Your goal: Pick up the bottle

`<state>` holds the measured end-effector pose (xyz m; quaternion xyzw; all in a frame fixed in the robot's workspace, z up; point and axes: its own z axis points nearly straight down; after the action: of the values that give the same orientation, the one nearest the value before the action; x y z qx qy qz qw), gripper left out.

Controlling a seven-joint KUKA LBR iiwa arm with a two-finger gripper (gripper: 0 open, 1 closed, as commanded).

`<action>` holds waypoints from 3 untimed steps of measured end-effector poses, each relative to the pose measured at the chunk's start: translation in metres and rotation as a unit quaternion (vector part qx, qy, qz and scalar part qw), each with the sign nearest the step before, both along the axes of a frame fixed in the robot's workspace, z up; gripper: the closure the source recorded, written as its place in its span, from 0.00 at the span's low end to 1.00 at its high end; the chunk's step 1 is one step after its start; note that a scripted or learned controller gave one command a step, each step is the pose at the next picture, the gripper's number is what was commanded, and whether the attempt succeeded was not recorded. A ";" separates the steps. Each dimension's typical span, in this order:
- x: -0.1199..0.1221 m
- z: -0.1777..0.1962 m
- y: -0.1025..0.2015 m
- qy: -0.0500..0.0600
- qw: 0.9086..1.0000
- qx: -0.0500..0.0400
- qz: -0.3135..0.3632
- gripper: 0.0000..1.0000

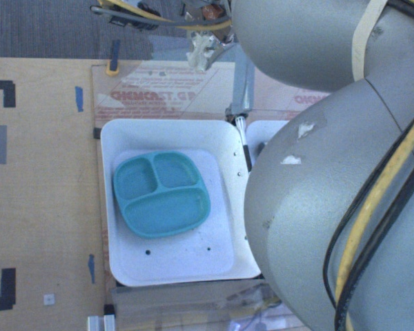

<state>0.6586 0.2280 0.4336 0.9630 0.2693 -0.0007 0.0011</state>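
Camera view: grey arm point(331, 185) covers the right bin point(262, 133); pincer state and bottle position cannot be told. Left bin point(124, 267) on the bench point(41, 205) holds a teal divided plate point(162, 193).

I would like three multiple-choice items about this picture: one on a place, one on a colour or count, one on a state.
1. Where does the divided plate lie?
A. in the left white bin
B. on the wooden bench
C. on the arm

2. How many compartments has the plate?
A. two
B. three
C. five

3. How does the plate lie?
A. upside down
B. on its edge
C. flat, open side up

Answers: 1 A, white bin walls surround it; 2 B, two small above one large; 3 C, its compartments face the camera.
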 end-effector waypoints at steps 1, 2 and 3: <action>-0.002 0.000 0.001 0.002 0.980 0.000 0.201 1.00; 0.009 0.000 -0.006 0.000 0.990 0.001 -0.143 1.00; 0.000 -0.002 -0.006 0.000 0.985 0.001 -0.173 1.00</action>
<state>0.6587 0.2217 0.4318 0.9951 0.0986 -0.0007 0.0001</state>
